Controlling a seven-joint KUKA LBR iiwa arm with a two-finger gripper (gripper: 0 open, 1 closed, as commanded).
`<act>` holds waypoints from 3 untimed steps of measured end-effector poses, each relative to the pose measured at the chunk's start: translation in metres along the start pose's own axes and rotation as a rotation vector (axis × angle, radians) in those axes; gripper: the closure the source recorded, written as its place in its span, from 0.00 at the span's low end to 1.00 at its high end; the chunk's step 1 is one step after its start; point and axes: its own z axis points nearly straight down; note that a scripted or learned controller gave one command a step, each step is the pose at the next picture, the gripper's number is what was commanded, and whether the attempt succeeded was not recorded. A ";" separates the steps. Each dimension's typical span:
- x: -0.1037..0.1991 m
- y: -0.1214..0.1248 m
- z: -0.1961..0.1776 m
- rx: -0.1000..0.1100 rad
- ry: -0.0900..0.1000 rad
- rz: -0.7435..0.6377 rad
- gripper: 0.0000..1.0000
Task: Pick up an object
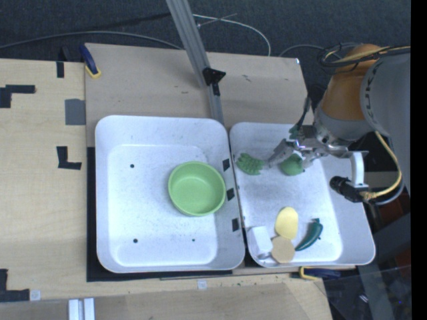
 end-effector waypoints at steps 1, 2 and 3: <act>0.001 0.000 0.053 -0.006 -0.002 0.000 0.00; 0.002 0.000 0.041 -0.005 0.000 -0.001 1.00; 0.012 0.003 -0.008 -0.012 -0.001 -0.001 1.00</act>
